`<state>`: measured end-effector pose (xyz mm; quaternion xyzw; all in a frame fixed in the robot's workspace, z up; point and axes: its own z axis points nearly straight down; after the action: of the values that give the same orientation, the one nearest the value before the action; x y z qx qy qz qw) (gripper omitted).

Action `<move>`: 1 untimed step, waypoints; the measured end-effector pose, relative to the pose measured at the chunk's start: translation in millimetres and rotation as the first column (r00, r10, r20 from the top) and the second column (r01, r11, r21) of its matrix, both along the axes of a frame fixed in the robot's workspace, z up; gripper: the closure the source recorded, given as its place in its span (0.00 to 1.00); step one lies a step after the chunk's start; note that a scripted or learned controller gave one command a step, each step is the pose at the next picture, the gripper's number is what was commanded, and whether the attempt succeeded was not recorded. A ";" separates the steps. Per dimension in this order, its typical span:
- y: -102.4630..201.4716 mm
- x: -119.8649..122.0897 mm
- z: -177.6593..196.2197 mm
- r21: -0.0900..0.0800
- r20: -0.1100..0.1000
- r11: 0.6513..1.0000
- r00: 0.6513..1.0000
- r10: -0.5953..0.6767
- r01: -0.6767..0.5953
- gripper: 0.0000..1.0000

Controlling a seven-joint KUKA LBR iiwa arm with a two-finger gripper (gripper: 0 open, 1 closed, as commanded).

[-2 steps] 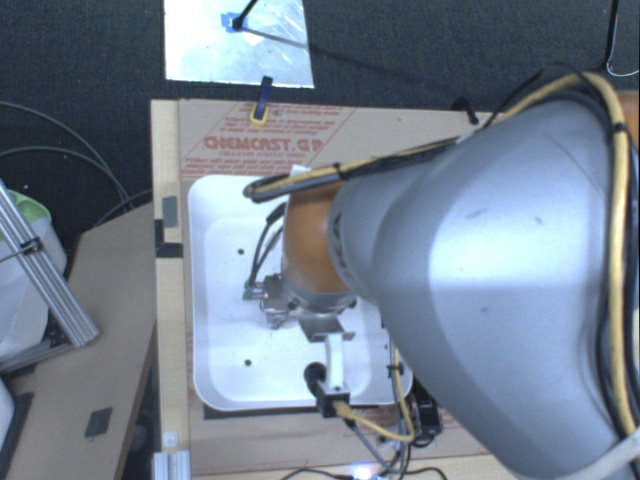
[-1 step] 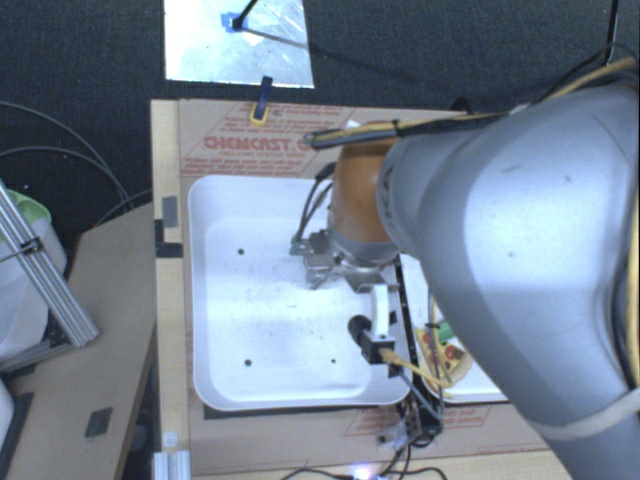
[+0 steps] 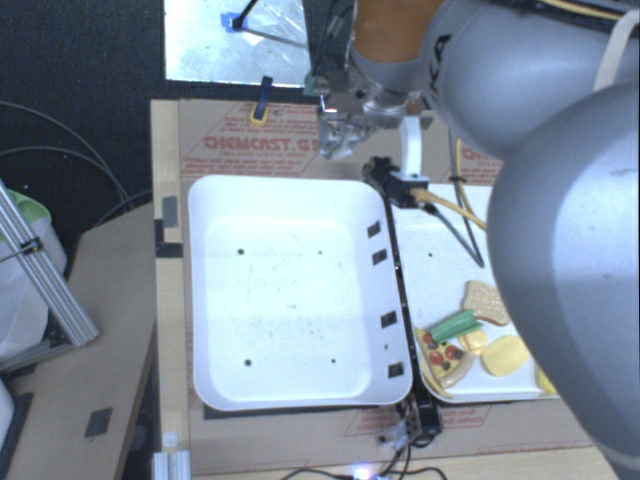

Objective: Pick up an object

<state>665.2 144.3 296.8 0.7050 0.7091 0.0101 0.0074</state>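
While my hand (image 3: 340, 133) hangs beyond the left bin (image 3: 215, 268), grip state unclear, I should swing toward the toy food (image 3: 470, 340).

The grey arm (image 3: 540, 118) reaches in from the right; the gripper (image 3: 340, 138) hangs above the left bin's (image 3: 290, 388) far rim; toy foods (image 3: 470, 343) lie in the right bin (image 3: 440, 258).

Bulky grey arm (image 3: 560, 168), orange band (image 3: 395, 13)

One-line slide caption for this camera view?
Grey KUKA arm looms over the right shallow white bin holding toy food pieces; claw sits beyond the left white bin.
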 end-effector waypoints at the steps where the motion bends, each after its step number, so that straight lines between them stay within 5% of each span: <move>1: 35.4 -27.1 -205.7 -0.005 -0.040 1.000 0.999 -0.001 0.001 1.00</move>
<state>638.1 179.7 91.0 0.7054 0.7088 -0.0060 -0.0049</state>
